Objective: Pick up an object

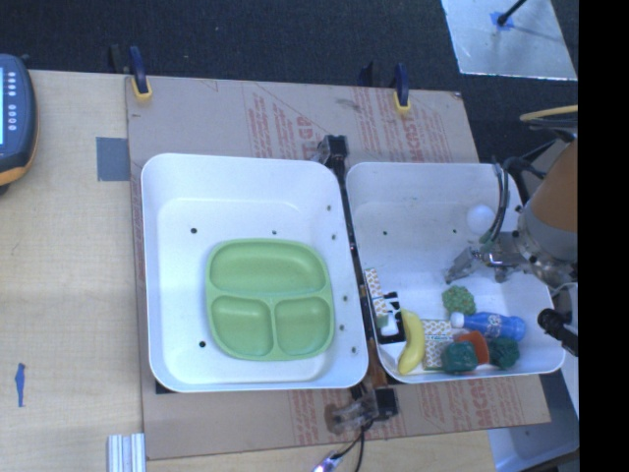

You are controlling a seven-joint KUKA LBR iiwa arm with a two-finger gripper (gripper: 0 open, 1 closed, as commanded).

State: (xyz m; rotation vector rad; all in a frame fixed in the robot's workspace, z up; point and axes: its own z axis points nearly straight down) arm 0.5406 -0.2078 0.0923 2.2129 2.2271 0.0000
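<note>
The grey two-finger gripper (470, 262) hangs in the right white plastic bin (413, 205), its fingers spread apart and holding nothing. Just beside it, toward the front wall, lies a small green bumpy toy (458, 298), and touching that a blue plastic bottle with a white cap (488, 324). The bottle looks light, stiff and a little slippery; I would grip across its middle. Its long axis runs left to right, cap toward the left.
</note>
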